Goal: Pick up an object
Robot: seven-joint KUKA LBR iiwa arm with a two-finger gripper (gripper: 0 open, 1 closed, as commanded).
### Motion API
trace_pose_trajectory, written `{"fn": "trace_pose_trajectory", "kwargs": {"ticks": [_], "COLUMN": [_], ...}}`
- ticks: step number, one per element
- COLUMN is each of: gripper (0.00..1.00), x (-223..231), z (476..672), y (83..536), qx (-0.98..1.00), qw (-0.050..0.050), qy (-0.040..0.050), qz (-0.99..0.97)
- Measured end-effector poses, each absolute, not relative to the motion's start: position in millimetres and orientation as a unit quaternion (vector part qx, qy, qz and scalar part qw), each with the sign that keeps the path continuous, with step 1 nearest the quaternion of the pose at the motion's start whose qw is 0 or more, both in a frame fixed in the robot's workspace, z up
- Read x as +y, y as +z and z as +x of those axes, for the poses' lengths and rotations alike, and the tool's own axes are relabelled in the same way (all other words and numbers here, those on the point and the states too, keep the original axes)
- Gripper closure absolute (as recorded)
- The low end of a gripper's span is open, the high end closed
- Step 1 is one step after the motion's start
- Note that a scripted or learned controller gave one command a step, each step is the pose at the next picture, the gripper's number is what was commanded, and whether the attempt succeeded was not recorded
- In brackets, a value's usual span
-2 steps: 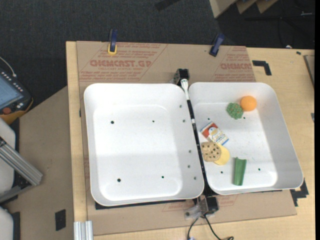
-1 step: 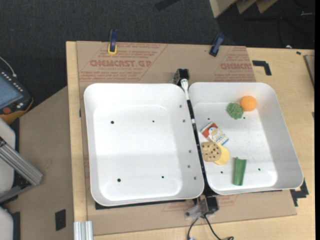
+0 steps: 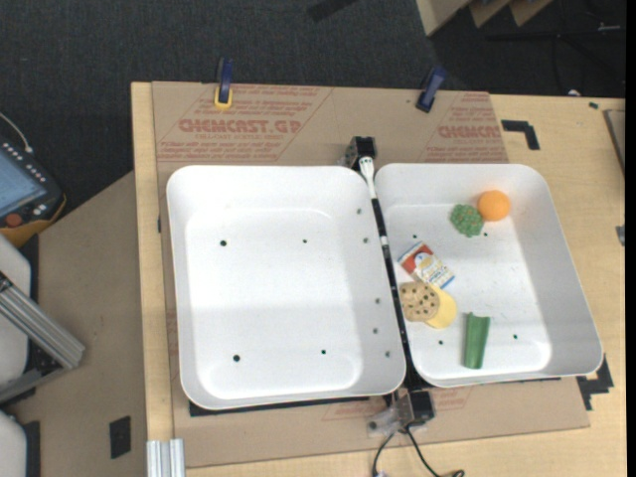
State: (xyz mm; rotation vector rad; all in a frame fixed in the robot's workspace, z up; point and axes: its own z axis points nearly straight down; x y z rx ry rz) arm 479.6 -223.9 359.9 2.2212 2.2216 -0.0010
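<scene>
Two shallow white bins sit side by side on a cardboard-covered bench (image 3: 298, 117).

Left bin (image 3: 199, 266), centre-left of the frame: its bare white floor carries four small dark holes.

Right bin (image 3: 556, 286), centre-right of the frame, holds five objects:
- An orange ball (image 3: 493, 205) in the upper part of the bin.
- A green knobbly object (image 3: 466, 219) just beside the ball, to its lower left; the two appear to touch.
- A small white packet with red and blue print (image 3: 425, 264) near the bin's left wall, lying tilted.
- A tan cookie with dark spots (image 3: 419, 301) below the packet, overlapping a yellow disc (image 3: 444, 313).
- A green oblong block (image 3: 476, 341) in the lower part of the bin, just right of the disc.

Two blue clamps (image 3: 225, 76) grip the cardboard's upper edge.

State of the jaws: cannot tell.
</scene>
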Motion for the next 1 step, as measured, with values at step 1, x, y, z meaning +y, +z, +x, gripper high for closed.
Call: {"fn": "trace_pose_trajectory", "kwargs": {"ticks": [1], "gripper": [1.0], "x": [-224.1], "z": [479.6], "y": [365.5], "qx": [0.707], "qw": [0.002], "qy": [0.0003], "qz": [0.707]}}
